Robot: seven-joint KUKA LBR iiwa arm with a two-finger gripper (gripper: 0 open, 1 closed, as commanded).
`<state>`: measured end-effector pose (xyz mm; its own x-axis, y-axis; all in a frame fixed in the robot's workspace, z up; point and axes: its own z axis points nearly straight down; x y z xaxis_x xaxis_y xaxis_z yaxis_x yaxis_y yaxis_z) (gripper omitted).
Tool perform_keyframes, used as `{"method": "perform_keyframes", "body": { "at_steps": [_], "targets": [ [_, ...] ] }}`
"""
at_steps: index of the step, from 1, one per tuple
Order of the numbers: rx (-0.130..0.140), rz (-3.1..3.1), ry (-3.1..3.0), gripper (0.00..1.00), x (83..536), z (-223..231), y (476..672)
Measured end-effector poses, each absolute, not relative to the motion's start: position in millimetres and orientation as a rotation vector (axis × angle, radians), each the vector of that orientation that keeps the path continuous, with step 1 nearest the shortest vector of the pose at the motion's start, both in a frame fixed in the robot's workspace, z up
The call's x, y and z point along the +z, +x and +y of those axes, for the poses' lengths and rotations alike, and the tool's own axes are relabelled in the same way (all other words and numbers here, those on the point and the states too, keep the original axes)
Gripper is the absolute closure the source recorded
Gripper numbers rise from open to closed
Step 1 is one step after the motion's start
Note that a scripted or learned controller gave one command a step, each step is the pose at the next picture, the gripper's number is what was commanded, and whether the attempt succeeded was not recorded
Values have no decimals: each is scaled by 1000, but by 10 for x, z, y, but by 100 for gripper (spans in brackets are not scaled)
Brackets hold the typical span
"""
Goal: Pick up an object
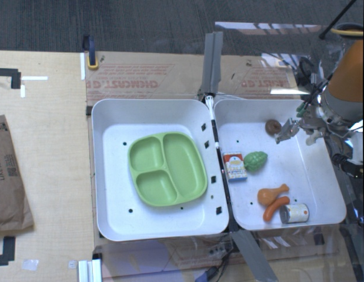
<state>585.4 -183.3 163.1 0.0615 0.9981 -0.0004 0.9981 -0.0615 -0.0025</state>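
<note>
The green plate (167, 169) sits in the left bin (105, 157). Right of the plate, in the other bin (323, 175), lie a small box (234, 166), a green toy (256, 160), a carrot (274, 208) and a can (296, 213). Farther right, the claw (290, 129) hangs over the bin, fingers apart, gripping nothing. No object is picked yet.

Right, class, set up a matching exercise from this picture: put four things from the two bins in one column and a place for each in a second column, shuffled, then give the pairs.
Things
1. green plate
2. small carton
3. brown ball
4. can

Places
A. near front corner of the right bin
B. far part of the right bin, beside the gripper
C. middle of the left bin
D. right bin, beside the divider

Pairs: 1-C, 2-D, 3-B, 4-A
</note>
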Motion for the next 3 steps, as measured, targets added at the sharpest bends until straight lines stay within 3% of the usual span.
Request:
{"method": "perform_keyframes", "body": {
  "at_steps": [1,2,3],
  "targets": [
    [3,-2151,-2288,0,1632,-1834,5854],
    [4,-2138,-2301,0,1123,-1846,6575],
    [4,-2138,-2302,0,914,-1875,6561]
  ]
}}
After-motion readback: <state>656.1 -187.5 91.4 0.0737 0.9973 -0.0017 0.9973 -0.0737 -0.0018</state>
